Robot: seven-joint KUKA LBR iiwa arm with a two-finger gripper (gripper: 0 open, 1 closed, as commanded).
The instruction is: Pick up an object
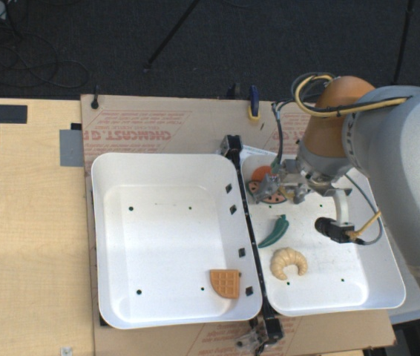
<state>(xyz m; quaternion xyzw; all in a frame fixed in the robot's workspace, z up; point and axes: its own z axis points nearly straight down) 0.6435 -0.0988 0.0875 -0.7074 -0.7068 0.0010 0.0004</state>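
Arm of grey metal with an orange band reaches over the right white bin, its gripper low near the far-left corner, against a small orange-red object. Whether the jaws are spread or pinching cannot be told; the wrist hides them. The green pepper-shaped toy and pale croissant lie toward the near edge.

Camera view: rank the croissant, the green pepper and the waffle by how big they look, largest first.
1. Croissant
2. Waffle and green pepper: too close to rank. The pepper is longer but much thinner; the waffle is shorter but broader.
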